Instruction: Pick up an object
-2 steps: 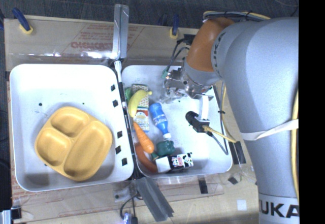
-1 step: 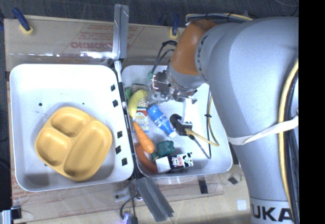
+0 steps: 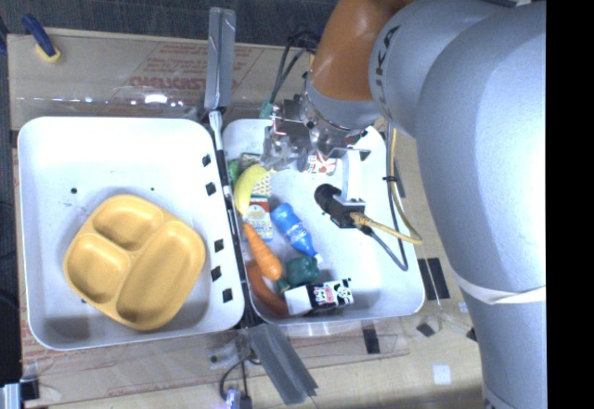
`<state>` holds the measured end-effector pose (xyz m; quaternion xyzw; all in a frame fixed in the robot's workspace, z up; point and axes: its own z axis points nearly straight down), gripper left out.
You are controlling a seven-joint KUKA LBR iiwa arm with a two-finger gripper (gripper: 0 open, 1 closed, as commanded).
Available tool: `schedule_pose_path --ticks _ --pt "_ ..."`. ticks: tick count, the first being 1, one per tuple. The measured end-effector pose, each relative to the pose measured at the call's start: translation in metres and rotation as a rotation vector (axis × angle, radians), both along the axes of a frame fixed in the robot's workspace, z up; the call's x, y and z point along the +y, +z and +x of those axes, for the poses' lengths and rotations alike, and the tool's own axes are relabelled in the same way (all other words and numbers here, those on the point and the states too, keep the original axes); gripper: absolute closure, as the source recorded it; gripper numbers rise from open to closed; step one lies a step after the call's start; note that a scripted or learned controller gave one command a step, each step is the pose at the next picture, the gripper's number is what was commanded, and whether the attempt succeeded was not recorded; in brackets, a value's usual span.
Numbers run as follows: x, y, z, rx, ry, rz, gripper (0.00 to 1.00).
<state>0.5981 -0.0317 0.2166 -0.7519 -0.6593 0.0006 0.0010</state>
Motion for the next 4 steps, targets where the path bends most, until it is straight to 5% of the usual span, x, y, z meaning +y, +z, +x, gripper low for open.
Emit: schedule_pose_path --ticks 1,2,3,4 --pt "0.000 -0.001 0.000 0.001 0.000 0.000 0.00" --pt "-0.011 -0.026 -0.083 0.004 -0.104 -0.001 0.00" --pt "-0.063 -0.098 -0.122 0.002 -0.222 0.000 0.00" --pt "-0.062 -0.087 -0.121 0.000 -0.215 0.000 1.00"
